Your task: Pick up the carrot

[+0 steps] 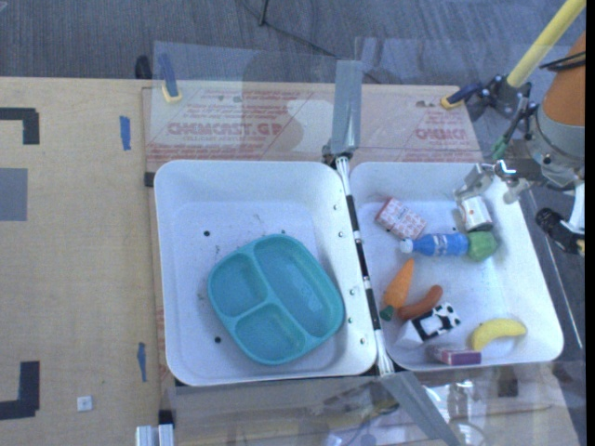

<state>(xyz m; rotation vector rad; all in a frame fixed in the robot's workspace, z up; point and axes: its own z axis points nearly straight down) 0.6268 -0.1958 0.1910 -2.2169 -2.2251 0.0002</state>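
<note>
Camera view: carrot (400, 283) in right bin (544, 333), well apart from arm's jaws, their state unclear.

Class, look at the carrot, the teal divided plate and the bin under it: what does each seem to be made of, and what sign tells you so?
Carrot: probably moulded plastic, a toy; its orange is even and smooth.
Teal plate: likely plastic, semi-matt, with soft rounded dividers.
Left bin: likely thin formed plastic, matt white, with rounded corners.

A tan wooden bench (74, 277) bears black and blue tape marks; grey carpet (112, 7) lies beyond it, crossed by a dark cable (270, 7).
</note>
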